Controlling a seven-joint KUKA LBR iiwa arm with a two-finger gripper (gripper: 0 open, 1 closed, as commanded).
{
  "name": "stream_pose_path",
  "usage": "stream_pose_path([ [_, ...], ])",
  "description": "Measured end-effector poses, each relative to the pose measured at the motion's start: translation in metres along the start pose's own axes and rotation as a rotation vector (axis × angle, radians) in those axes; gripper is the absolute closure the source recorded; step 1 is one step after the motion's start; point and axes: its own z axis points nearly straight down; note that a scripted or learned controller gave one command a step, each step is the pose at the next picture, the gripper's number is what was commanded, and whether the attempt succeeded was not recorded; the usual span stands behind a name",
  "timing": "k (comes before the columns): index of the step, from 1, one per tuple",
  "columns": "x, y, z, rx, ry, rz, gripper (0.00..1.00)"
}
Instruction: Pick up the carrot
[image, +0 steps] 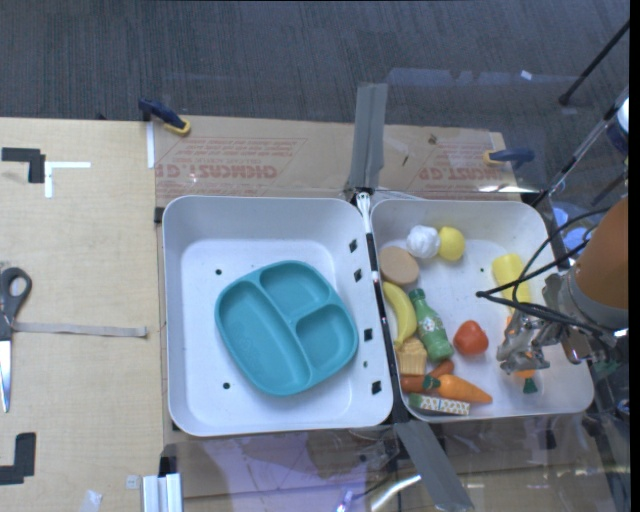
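The carrot (458, 389) lies flat, thick end left, tip pointing right toward the gripper (524, 362), whose grip state I cannot tell.

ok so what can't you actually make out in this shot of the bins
- Gripper, camera view: its tip is small and cluttered by cables, so its state is unreadable.
- Carrot: its left end is tucked among neighbouring toys.
- Arm: cut off by the right edge.
- Scissors: cut off by the left edge.

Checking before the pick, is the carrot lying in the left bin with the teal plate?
No, the carrot lies in the right bin, near its front edge.
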Motion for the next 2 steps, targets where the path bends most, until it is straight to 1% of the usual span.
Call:
stream_pose_path([
  [1,0.0,0.0,0.0,0.0,0.0,0.0,0.0],
  [2,-0.002,-0.026,0.021,-0.003,0.013,0.327,0.0],
])
